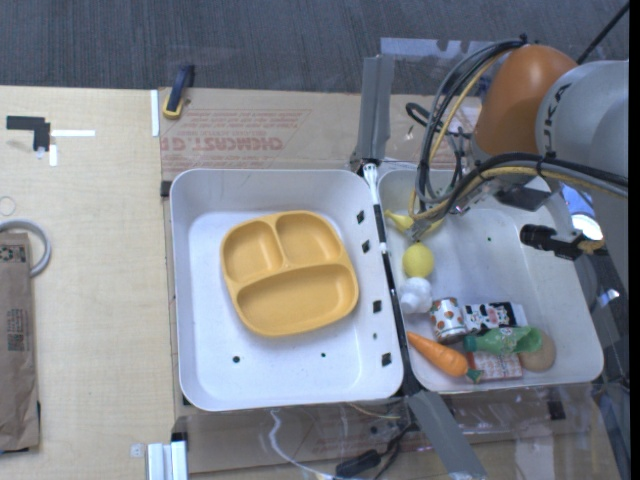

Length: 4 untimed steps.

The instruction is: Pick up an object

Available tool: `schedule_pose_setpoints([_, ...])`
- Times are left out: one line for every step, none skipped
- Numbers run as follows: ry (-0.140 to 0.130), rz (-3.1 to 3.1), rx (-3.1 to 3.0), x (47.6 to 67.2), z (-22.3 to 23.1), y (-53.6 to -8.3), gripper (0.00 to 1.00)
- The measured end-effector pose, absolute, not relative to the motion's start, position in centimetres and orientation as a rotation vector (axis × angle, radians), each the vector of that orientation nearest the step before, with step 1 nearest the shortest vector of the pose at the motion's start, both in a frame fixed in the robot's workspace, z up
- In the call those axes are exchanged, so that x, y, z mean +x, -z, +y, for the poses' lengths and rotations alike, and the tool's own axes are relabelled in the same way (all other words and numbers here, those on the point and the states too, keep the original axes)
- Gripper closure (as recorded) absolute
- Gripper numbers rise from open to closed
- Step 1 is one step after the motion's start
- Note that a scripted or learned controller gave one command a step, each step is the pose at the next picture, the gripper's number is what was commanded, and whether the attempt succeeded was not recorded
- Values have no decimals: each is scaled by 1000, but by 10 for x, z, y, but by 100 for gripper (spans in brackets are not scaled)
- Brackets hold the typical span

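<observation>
The right bin (500, 258) holds several small objects along its left and front sides. A yellow lemon (418, 260) lies above a white ball (415, 291). A small printed can (450, 320) sits beside a black-and-white carton (492, 315). An orange carrot (440, 354) lies at the front, with a green packet (505, 341) and a brown round item (541, 351) to its right. A yellow banana-like piece (401, 220) sits by the bin's left wall. My gripper (552, 238) hangs over the right bin's far right part, apart from all of these.
The left bin (200, 298) carries a yellow divided plate (290, 271). Black and yellow cables (445, 138) loop from the arm over the right bin's back edge. A brown paper bag (15, 338) lies at the bench's left edge.
</observation>
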<state>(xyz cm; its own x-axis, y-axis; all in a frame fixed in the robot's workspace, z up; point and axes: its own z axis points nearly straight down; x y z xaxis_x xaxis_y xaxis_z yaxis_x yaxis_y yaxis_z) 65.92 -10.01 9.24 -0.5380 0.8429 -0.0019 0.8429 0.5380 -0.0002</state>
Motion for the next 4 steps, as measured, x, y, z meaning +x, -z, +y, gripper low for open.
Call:
schedule_pose_setpoints([6, 2796, 1431, 659, -101, -92, 0])
schedule_pose_setpoints([9, 2999, 963, 656, -103, -90, 0])
schedule_pose_setpoints([3, 2983, 960, 660, -103, -103, 100])
schedule_pose_setpoints([1, 3041, 768, 645, -139, -197, 100])
